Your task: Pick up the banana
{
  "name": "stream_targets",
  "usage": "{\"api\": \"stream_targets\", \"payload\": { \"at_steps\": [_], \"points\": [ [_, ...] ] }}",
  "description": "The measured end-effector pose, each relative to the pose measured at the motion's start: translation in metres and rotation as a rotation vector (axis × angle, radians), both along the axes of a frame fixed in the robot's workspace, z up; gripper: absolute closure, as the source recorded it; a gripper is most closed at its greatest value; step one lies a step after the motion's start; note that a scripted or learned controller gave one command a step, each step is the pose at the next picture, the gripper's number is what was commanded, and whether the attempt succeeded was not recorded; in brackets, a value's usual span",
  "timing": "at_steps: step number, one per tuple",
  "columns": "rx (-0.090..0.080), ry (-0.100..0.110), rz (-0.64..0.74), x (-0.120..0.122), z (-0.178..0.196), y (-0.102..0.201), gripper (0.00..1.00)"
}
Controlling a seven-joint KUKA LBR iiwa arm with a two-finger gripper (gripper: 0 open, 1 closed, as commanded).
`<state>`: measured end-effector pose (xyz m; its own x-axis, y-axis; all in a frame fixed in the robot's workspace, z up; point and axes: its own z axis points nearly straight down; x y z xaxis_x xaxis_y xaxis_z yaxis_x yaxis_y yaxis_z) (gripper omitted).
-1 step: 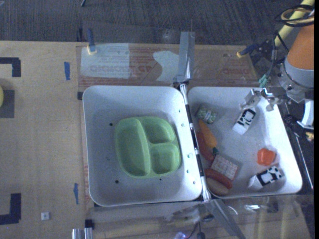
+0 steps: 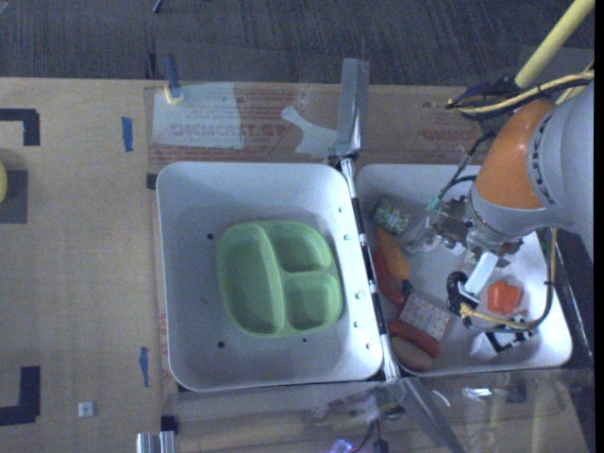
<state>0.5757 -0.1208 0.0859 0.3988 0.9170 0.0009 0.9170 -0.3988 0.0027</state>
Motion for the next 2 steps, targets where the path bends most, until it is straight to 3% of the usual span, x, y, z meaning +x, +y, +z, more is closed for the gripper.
{"api": "stream_targets", "payload": {
  "at_steps": [1,2],
  "points": [
    [0.001,0.004,-0.269,0.025,0.099,0.124,0.0],
    [0.0,0.009,-0.714,-0.006,0.098,0.192,0.0]
  ]
}}
